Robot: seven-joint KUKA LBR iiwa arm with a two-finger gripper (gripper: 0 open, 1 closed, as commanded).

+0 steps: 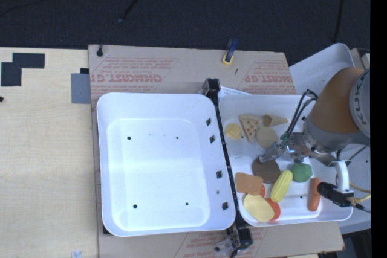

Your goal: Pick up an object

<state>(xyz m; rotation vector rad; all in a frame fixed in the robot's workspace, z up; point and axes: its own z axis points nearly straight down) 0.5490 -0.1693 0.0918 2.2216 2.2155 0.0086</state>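
1. Near edge of right bin (284, 217): yellow disc (259, 207) lies on a red one, an orange sausage (313, 194) sits apart by the right wall. Toys are packed close, so a grab can bump neighbours.
2. Next up: corn (280, 185), green ball (302, 171), tan square (248, 182), brown disc (266, 168).
3. Gripper (279, 149) hangs low over brown disc & a beige lump (266, 137). Can't tell if it's wide or narrow, or if it holds anything. Prob. aiming at one of those two.
4. Farther: cheese wedge (250, 126), yellow blob (233, 130).
5. Left bin (115, 130) sits beside, w/ a black clip row between.
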